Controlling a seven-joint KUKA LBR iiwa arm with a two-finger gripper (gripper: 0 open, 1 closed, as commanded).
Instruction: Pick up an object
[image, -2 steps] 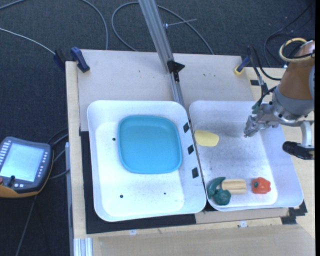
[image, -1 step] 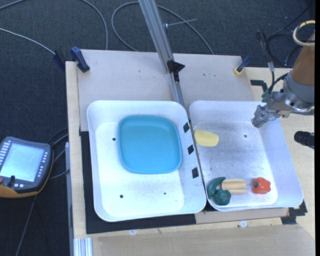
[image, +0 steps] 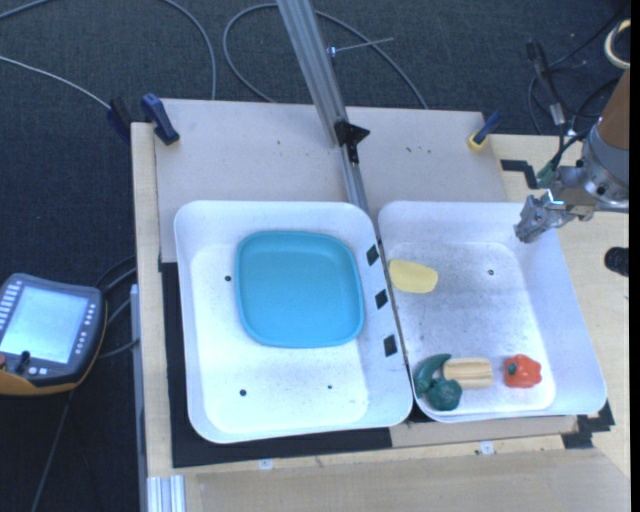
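- End effector (image: 533, 222) hangs over the upper right corner of the right bin (image: 560, 290); whether it is open or closed, I cannot tell, and nothing is seen in it.
- Yellow object (image: 413, 276) lies on the bin floor to the left of the end effector and a little nearer to the camera, apart from it.
- Red object (image: 521, 371), tan block (image: 468, 372) and green object (image: 439, 382) lie in a row at the near edge of this bin, well apart from the end effector; the block touches the green one.
- Blue plate (image: 300, 288) rests in the left bin (image: 200, 300), far to the left of the end effector.
- Both bins stand on the table (image: 250, 150).
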